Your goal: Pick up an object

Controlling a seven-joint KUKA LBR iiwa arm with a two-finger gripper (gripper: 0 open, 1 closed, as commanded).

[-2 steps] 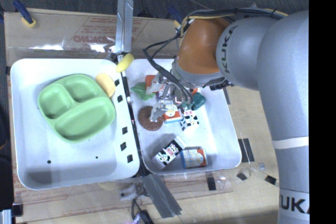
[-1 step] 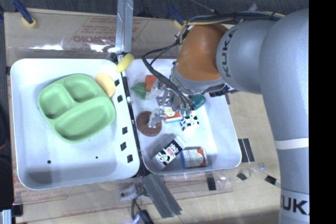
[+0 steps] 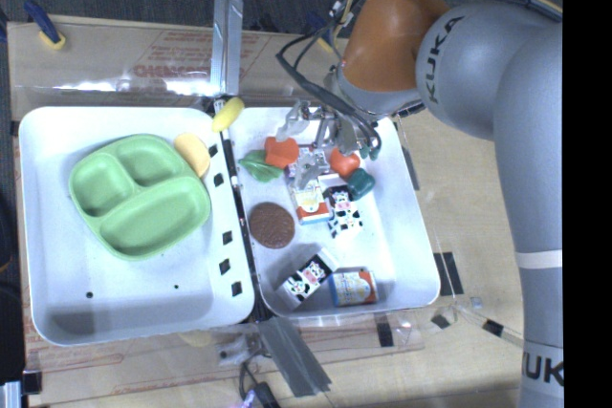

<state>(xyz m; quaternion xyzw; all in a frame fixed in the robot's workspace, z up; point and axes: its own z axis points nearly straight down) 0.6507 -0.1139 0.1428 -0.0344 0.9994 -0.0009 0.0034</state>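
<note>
the arm (image 3: 478, 43) read "kuka"; its tool (image 3: 308, 169), finger state impossible to tell, hung over the right bin (image 3: 406, 248) among small toys.

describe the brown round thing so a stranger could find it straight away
Look in the right-hand white bin, on its left side beside the wall shared with the other bin. The brown disc lies flat there, below a green leaf-shaped piece. It is the only round, flat, dark brown item there.
</note>
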